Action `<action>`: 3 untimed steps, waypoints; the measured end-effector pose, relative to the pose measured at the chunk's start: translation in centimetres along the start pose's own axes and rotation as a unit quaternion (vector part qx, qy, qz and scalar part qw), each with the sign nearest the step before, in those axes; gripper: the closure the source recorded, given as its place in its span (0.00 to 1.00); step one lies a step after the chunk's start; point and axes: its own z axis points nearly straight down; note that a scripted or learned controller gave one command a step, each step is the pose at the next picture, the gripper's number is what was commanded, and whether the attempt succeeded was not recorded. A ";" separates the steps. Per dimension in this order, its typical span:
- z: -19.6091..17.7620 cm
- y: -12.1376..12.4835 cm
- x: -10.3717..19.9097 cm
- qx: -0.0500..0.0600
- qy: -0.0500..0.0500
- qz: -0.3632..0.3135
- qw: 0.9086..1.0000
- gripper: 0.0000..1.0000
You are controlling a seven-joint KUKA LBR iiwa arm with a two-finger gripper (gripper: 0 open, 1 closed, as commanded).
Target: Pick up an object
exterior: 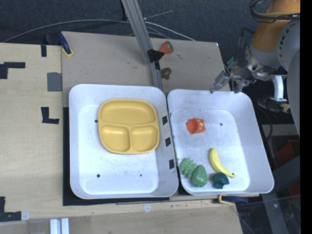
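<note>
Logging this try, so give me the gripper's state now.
Gripper: open, holding nothing, above the right bin's far rim.

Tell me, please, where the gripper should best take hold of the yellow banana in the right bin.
Probably at the middle of the banana, coming straight down, jaws set across its narrow width. It lies flat and slanted, and its lower tip sits close to the dark green object.

Divided plate (129, 126) in left bin (78, 145); banana (219, 162) (near front) in right bin (256, 145).
</note>
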 end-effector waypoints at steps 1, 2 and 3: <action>0.0 0.0 0.0 0.000 0.000 0.000 1.000 0.00; 4.4 0.0 -0.2 0.002 0.000 0.000 1.000 0.00; 10.2 -0.1 -0.5 0.008 -0.002 0.002 1.000 0.00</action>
